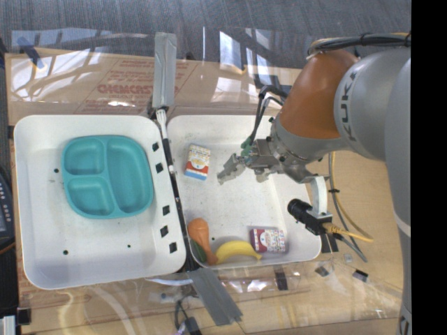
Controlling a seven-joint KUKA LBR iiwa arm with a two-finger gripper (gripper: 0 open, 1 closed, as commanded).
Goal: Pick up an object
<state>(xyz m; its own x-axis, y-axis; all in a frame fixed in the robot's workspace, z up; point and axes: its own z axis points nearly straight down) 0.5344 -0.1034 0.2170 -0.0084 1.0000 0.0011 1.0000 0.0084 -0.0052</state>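
My hand (234,167) hangs over the middle of the right bin (279,128), fingers pointing toward the divider; how far they are spread I cannot tell, and nothing shows between them. Just to its left a small carton (198,162) with a red and blue print lies on the bin floor, apart from my fingertips. Along the near wall lie a carrot (200,236), a banana (236,250) touching it, and a small dark red packet (268,240). In the left bin (42,257) sits a teal divided plate (107,175).
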